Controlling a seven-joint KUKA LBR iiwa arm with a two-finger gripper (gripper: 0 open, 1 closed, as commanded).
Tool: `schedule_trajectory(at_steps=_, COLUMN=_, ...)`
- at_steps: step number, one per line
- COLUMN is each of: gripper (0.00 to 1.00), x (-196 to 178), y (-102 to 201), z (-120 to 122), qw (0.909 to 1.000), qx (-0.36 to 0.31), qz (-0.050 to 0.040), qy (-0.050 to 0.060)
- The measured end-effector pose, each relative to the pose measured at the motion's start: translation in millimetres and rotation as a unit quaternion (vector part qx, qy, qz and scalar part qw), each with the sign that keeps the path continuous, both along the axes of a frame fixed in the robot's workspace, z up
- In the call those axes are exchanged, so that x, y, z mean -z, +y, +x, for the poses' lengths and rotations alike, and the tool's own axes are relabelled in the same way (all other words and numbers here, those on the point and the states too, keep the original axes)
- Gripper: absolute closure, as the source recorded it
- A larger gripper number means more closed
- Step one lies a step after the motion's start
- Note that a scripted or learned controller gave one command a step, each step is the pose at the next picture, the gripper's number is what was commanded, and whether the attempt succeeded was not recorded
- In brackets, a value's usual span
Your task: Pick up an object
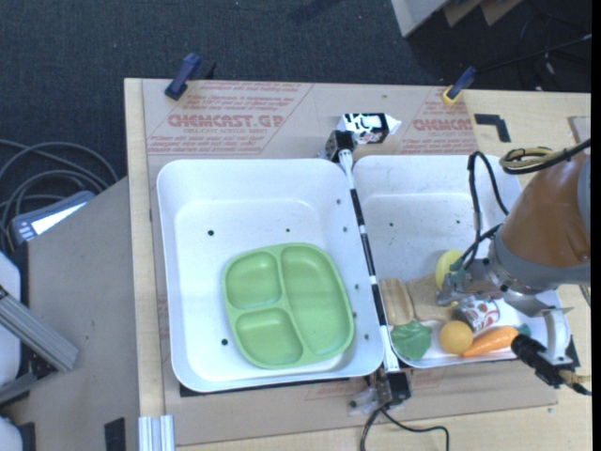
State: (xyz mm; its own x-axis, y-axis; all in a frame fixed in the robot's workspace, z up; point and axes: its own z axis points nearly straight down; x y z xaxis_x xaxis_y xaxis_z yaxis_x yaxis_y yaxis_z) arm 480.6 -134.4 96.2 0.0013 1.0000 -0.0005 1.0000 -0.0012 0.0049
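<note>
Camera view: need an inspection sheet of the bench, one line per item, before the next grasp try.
Surface: wooden bench bearing the left bin and the right bin side by side.
Job's things: in the right bin's near end, a green piece, an orange ball, a carrot, a yellow object, a tan wooden block and a red-patterned cup.
Clutter: green divided plate in the left bin.
Grippers: gripper low over the toy pile; finger state cannot be told.
Cables: black cable looping along the arm; grey cables on the floor at left.
Surroundings: dark carpet; blue clamp at the bench's far edge.
</note>
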Motion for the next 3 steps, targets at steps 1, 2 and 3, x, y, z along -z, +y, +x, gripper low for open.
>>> schedule_trajectory(at_steps=1, gripper=1.00, x=-78.6, y=7.7, z=-1.2, qw=1.0000, qx=-0.001, qz=0.0002, qy=0.002)
schedule_trajectory(at_steps=2, gripper=1.00, x=-81.4, y=-80.7, z=51.4, qw=1.0000, qx=0.000, qz=-0.0010, qy=0.001)
schedule_trajectory(at_steps=3, gripper=1.00, x=-107.7, y=-28.2, z=169.4, qw=1.0000, qx=-0.002, qz=0.0003, qy=0.002)
